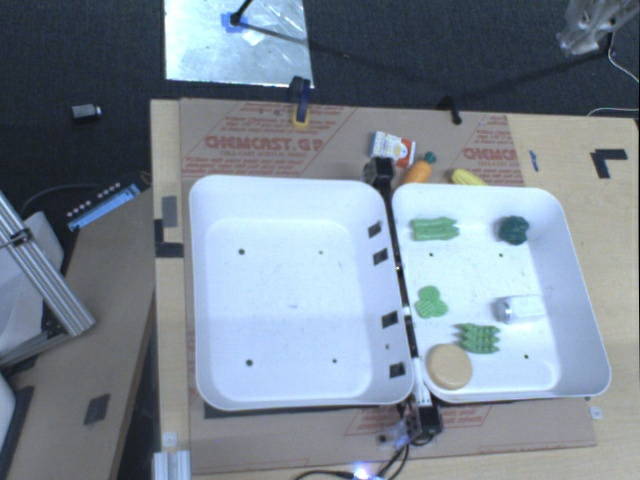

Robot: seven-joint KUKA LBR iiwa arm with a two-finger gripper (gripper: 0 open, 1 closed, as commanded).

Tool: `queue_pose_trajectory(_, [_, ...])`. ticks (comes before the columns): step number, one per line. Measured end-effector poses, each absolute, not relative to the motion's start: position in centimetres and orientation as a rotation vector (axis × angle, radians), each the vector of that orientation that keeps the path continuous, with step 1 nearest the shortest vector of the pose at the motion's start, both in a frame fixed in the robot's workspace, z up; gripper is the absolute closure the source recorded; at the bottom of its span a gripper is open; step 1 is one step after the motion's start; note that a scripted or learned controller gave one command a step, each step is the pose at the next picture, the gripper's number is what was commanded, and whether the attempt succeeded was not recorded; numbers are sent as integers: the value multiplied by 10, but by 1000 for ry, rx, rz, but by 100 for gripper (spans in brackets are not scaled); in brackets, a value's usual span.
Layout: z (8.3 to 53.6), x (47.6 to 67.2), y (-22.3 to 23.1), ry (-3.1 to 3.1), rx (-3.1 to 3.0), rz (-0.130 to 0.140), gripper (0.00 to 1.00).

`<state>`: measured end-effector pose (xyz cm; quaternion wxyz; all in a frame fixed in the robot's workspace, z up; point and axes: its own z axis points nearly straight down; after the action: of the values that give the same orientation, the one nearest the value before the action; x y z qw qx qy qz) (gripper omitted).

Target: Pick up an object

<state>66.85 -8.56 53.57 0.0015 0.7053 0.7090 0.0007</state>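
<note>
Nothing is being lifted yet: all 6 toys are sitting in the right bin (572,268), with the round tan piece (449,366) at 7 o'clock, the dark green lump (514,230) at 1 o'clock and the white cylinder (520,309) toward 4 o'clock. The gripper (597,16) is hanging high at the bench's 1 o'clock corner, well apart from the bin, carrying nothing; I cannot tell how it is set, and the whole descent and grab is remaining.

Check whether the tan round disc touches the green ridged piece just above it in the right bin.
Apart. The camera view shows a thin strip of white bin floor between the tan disc and the green ridged piece.
</note>
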Motion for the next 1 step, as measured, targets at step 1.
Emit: queue_pose_trajectory(1, [535,669,-63,2226,2214,2,100])
